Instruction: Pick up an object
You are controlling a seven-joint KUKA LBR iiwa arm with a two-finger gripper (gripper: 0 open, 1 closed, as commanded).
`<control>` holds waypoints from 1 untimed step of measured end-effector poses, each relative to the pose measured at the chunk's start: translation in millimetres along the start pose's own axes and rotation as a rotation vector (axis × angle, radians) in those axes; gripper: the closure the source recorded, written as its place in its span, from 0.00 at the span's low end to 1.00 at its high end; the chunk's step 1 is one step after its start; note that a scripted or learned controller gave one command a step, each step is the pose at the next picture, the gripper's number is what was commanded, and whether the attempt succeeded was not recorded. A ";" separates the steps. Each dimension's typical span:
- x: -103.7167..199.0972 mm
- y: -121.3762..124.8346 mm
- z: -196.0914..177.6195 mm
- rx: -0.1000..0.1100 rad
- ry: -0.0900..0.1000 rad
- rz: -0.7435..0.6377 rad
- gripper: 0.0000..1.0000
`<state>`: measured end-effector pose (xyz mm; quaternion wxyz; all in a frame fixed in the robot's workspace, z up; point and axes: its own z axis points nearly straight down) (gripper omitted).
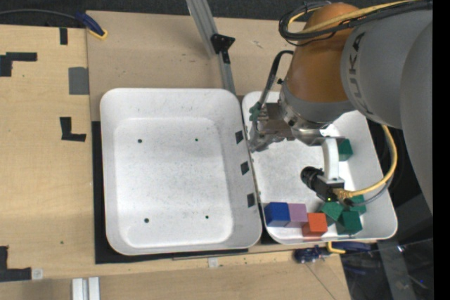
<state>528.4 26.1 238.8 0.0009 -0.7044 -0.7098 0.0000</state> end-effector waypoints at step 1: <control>46.9 8.3 12.8 0.002 -0.001 0.001 1.00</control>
